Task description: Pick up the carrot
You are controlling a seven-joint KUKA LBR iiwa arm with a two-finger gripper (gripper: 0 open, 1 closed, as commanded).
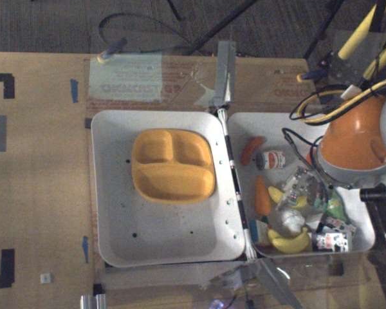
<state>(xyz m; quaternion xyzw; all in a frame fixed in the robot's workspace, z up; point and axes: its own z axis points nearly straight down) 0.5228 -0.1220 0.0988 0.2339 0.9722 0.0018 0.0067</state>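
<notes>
On the wooden bench (38, 172), marked with black tape corners and blue tape strips, two white bins sit side by side; the left bin (116, 237) bears an orange divided plate (174, 165); the right bin (367, 234) is crowded with toy food. The carrot (262, 197) lies near that bin's left wall, below a red sausage (251, 150) and a small can (271, 159); bananas (289, 242) lie nearer the front. The gripper (303, 187) hangs amid the clutter, right of the carrot; I cannot tell how its jaws stand. Dark carpet, tripod legs and cables lie beyond.

matt orange plastic tray (174, 166) – smooth white plastic bins (109, 192), cardboard bench (38, 192).
</notes>
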